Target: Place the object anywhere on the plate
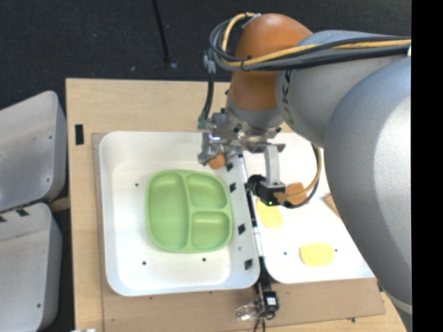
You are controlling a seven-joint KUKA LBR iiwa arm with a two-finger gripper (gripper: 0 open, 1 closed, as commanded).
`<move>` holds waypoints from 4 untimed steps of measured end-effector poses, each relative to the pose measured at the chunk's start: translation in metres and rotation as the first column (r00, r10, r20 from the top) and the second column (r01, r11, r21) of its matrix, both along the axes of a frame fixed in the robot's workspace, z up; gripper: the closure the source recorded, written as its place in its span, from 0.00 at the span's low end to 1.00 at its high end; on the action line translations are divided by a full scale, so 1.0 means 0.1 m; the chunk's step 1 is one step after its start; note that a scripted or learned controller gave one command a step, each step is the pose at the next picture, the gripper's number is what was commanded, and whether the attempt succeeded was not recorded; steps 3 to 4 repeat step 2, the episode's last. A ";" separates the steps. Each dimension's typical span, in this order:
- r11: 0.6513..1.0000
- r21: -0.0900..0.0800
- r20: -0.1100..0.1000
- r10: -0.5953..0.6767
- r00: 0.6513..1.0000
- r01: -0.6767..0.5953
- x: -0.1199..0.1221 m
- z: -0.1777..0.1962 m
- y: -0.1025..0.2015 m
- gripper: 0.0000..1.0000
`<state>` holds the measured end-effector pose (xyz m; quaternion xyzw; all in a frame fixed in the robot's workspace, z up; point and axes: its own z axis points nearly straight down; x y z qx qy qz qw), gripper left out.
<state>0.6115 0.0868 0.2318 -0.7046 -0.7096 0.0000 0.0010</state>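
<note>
Reaching from right, end effector [220, 151] over plate's [188, 211] top edge

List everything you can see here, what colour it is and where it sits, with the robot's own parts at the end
Bins: two, white, side by side on the bench.
Plate: one, green, three compartments, in the left-hand bin.
Yellow pieces: two, flat, in the right-hand bin, one partly under the gripper.
Orange objects: two, small; one at the plate's far right edge by the gripper, one in the right-hand bin.
Bench: one, tan wood.
Arm: one, grey with orange band, from the right.
Gripper: one, above the bins' divider.
</note>
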 end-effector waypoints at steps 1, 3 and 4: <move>1.000 0.000 0.002 -0.001 1.000 0.001 0.05 0.00 0.36 1.00; 1.000 -0.002 0.001 -0.004 1.000 0.004 0.05 0.00 0.33 0.00; 1.000 -0.002 0.001 -0.004 1.000 0.004 0.05 0.00 0.33 0.00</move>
